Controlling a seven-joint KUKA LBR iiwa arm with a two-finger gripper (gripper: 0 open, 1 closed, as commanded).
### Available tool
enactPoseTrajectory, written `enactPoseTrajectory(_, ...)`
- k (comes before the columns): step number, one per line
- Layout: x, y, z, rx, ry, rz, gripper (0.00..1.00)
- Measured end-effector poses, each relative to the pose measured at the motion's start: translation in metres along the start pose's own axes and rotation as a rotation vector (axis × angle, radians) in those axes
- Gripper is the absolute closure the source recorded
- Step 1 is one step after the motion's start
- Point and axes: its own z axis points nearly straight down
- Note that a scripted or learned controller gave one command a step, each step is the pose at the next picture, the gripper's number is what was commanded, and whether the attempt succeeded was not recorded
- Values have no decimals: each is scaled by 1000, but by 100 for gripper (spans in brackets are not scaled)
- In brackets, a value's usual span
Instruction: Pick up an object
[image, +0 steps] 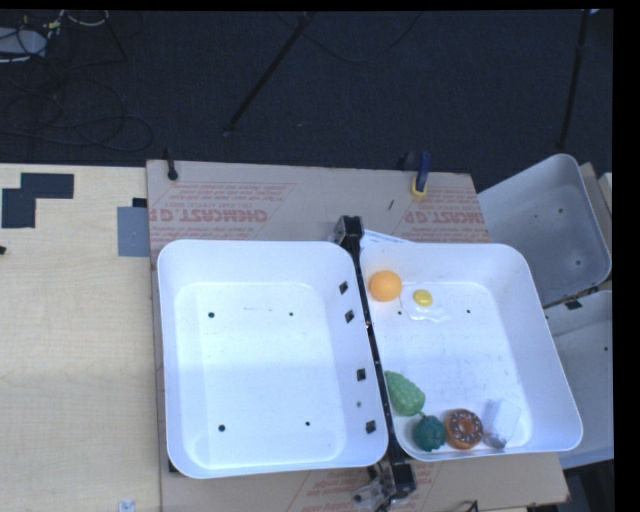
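Judging the gripper's state is not possible from this view: whether it is open or has hold of anything, I cannot tell. Nothing is being lifted clear of the bins, so the pick is looking not yet done, and every step from approach to lift is still lying ahead.

All the candidates are sitting in the right bin. Toward its far left corner an orange ball is resting close to the divider, with a small yellow piece just beside it on the right and a pale, glossy scrap touching that piece on the near side; what the scrap is, I cannot tell. Along the near edge a green leafy toy is lying against the divider, with a dark teal round object, a brown sprinkled doughnut and a whitish translucent object crowding together in a row to its right.

That near row is looking awkward, since its pieces are touching or nearly so and hugging the bin wall. The orange ball is looking the easier choice, though the divider is standing close on its left. The left bin is lying alongside, on a cardboard sheet.
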Motion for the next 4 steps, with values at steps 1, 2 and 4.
enactPoseTrajectory(1,41,44,0,-2,-1,-7,100)
enactPoseTrajectory(2,-1,0,0,0,-1,2,100)
enactPoseTrajectory(4,1,0,0,0,0,0,100)
